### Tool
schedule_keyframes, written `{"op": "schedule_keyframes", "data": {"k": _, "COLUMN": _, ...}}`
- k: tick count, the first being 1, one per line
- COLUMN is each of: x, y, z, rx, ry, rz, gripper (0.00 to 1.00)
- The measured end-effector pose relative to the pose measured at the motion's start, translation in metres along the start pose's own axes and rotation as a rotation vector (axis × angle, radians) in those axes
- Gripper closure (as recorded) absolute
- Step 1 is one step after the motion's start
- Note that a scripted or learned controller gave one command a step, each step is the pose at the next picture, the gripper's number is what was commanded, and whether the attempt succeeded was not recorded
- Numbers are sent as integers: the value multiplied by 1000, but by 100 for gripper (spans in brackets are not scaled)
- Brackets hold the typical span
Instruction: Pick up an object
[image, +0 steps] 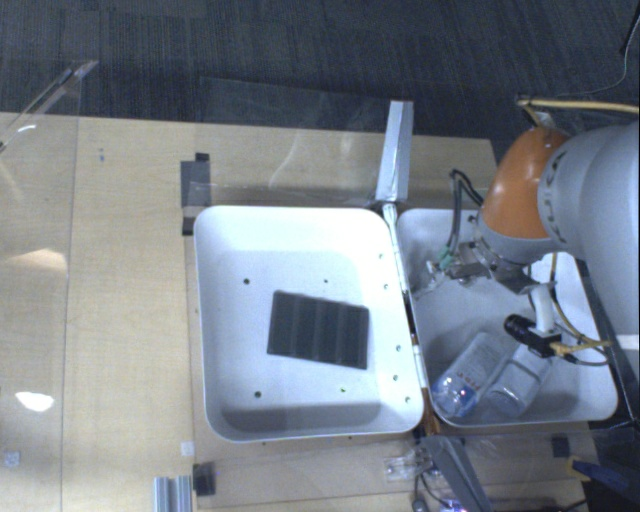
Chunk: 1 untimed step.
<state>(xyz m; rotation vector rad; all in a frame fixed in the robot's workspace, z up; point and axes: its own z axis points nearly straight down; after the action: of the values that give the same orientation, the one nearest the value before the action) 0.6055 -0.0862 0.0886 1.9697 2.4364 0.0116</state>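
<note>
Bright, even light from above. Soft shadow along the near inner wall of the left bin (300, 425), well left of the claw (440, 268). Pale glare patches on the bench (100, 300) far left. Faint reflections on a clear sheet above the bins. Slightly soft overall, grainy on the dark floor (250, 40). Clear bottles (485, 375) below the claw hazy, outlines hard to tell.

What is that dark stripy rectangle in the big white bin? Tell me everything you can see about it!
The dark rectangle is a flat, dark grey slab lying on the floor of the left bin, near the middle. Ridges or grooves run across it, giving it stripes. It looks matte, maybe rubber or foam, though the material is hard to tell. It sits slightly tilted against the bin's edges, touching only the bin floor, clear of the walls.
</note>
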Motion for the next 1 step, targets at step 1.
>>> {"op": "schedule_keyframes", "data": {"k": 1, "x": -1, "y": -85, "z": -2, "rx": 0, "ry": -1, "rz": 30, "gripper": 0}}
